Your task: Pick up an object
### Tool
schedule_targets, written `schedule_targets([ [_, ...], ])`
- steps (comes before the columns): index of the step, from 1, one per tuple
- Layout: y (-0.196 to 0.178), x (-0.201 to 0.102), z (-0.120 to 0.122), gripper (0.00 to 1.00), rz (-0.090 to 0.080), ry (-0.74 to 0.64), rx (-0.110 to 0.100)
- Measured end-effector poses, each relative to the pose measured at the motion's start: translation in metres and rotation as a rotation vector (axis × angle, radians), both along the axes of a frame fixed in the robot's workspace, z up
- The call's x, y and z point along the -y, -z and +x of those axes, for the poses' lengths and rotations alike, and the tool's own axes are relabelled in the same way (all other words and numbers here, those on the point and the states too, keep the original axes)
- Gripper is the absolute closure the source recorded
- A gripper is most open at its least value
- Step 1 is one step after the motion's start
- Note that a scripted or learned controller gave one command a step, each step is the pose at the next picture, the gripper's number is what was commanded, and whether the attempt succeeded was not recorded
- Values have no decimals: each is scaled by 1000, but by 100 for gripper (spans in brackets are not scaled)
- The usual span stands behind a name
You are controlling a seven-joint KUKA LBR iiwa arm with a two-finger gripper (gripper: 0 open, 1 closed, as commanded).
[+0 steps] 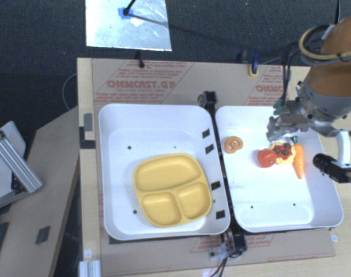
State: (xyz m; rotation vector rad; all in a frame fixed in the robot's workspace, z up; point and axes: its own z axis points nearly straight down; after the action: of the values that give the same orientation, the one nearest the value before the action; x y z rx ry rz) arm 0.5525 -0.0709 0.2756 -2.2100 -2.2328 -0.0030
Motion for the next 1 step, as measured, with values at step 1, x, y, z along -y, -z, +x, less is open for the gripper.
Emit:
schedule_targets([
  [1,11,-46,-1,100,0,1,0],
])
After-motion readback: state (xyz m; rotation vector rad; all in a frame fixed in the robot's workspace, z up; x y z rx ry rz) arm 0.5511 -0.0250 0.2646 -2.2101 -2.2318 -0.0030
